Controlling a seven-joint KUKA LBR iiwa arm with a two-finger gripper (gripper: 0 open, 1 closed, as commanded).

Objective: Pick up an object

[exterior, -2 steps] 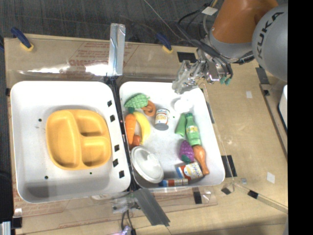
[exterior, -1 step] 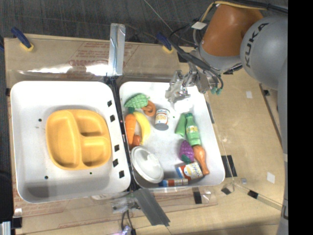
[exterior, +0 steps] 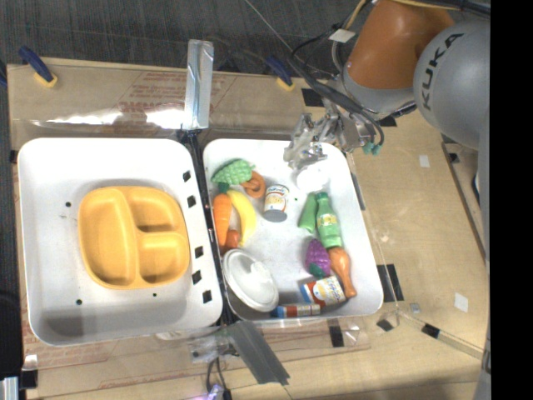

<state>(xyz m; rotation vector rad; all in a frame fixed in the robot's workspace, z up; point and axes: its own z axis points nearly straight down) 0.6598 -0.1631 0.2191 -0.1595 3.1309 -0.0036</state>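
My gripper [exterior: 306,147] hangs over the far right corner of the right bin [exterior: 360,223], its metal fingers pointing down-left, with a small white round object [exterior: 313,178] just below them. Nothing shows between the fingers. In that bin lie a green bottle [exterior: 322,217], a small can [exterior: 276,200], a banana [exterior: 244,212], a carrot [exterior: 221,215], a green leafy vegetable [exterior: 232,173], purple grapes [exterior: 317,257], an orange-tipped bottle [exterior: 341,272], a white bowl [exterior: 248,279] and a marker [exterior: 297,311].
The left bin [exterior: 50,173] holds a yellow divided tray [exterior: 133,235]. A metal divider clamp [exterior: 198,86] stands at the far edge between the bins. Cables run behind the right bin toward the arm.
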